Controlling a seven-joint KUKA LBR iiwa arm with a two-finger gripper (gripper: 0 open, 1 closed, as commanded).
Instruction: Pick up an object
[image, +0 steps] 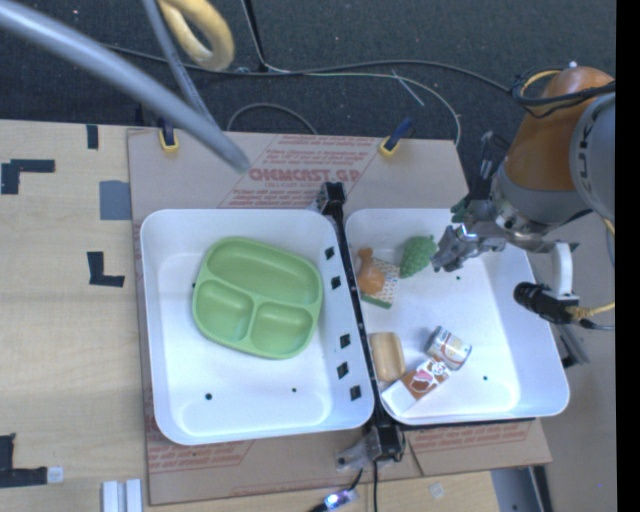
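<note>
I see the green broccoli-like toy (417, 254) lying in the right bin (520, 330), just beside the gripper (447, 252). I cannot tell the fingers' state. A green divided plate (258, 297) occupies the left bin (170, 330).

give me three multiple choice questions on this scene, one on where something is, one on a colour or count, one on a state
1. Where does the green divided plate lie?
A. left bin
B. right bin
C. on the cardboard outside the bins

2. How many compartments does the plate have?
A. two
B. three
C. five

3. How does the plate sit?
A. flat, open side up
B. flipped face down
C. propped on its edge against the wall

Key: 1 A, it rests on the floor of the left bin. 2 B, one long section and two smaller ones show. 3 A, its hollows face the camera.
</note>
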